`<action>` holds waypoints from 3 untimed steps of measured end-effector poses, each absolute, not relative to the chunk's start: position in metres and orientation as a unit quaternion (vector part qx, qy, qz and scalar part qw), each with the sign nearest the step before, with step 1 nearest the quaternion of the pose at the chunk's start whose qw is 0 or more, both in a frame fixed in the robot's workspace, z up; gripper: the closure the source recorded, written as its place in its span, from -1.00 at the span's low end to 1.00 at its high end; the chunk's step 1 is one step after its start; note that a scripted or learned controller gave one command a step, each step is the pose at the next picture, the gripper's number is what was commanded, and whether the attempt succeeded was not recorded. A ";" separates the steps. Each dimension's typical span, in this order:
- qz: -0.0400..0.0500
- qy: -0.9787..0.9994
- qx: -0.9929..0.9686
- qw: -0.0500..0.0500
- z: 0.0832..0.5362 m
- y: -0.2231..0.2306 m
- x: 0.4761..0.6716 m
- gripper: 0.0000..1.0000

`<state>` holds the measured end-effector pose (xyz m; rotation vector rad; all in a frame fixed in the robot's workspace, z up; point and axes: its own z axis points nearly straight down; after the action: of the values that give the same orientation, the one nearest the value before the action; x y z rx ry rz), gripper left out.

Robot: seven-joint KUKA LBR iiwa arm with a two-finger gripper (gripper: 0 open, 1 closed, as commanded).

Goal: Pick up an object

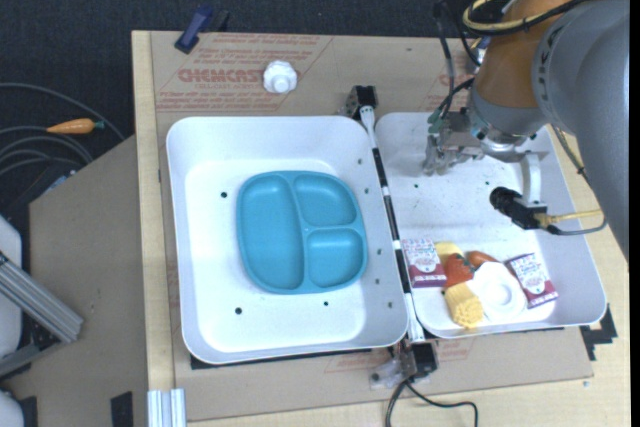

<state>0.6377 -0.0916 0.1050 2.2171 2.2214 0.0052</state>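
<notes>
I see my gripper (436,161) hovering, fingers slightly parted and holding nothing, at the right bin's (590,277) far end, so I'd steer toward the near-corner toy pile (478,283) and descend squarely.

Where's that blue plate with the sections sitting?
The blue plate lies in the middle of the left bin, across the divider from the food items in the right bin.

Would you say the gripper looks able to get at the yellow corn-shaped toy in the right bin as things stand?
Probably yes. The gripper hangs over the far end of the right white bin, and the yellow corn-shaped toy lies uncovered at the near end. A white round piece and a red toy crowd it, which may hamper a grasp.
</notes>
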 end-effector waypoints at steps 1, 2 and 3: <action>0.001 0.708 0.706 0.001 0.105 -0.092 0.638 -1.00; 0.002 0.708 0.706 0.002 0.115 -0.091 0.638 1.00; 0.002 0.708 0.706 0.002 0.115 -0.091 0.638 -1.00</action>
<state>0.6381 -0.0912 0.1149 2.2159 2.2214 0.0063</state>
